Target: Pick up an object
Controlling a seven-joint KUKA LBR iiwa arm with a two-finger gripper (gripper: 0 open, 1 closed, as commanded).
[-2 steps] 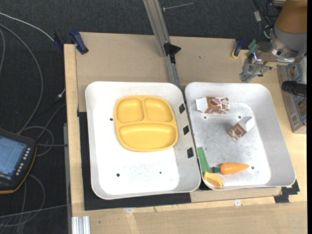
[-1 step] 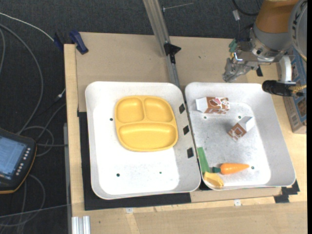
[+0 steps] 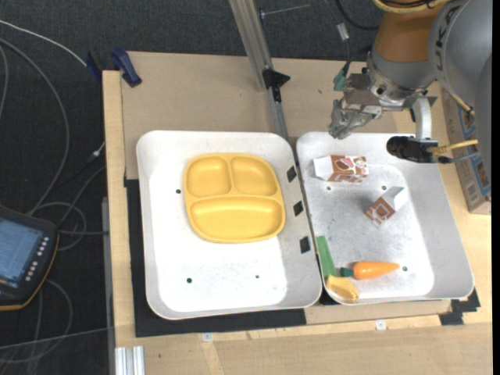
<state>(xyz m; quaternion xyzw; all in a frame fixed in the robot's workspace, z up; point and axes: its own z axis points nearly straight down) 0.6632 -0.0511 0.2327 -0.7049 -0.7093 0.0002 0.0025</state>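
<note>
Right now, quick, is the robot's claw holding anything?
Gripper: nothing shows between its fingers, and whether it is open or shut cannot be told. It hangs over the far edge of the right bin, near the carton.

Two shallow white bins sit side by side: one bin (image 3: 160,287) well to the left of the gripper (image 3: 341,128) and lower in view, the other bin (image 3: 437,233) directly below it.

One yellow divided plate (image 3: 233,197) with three compartments lies in the bin farther from the gripper.

The bin below the gripper holds two small brown-and-white cartons: one carton (image 3: 341,168) just below the gripper, a second carton (image 3: 385,205) farther down and to its right.

One toy carrot (image 3: 374,269), one green strip (image 3: 324,256) and one yellow piece (image 3: 342,289) lie farthest from the gripper, along that bin's lower edge.
</note>
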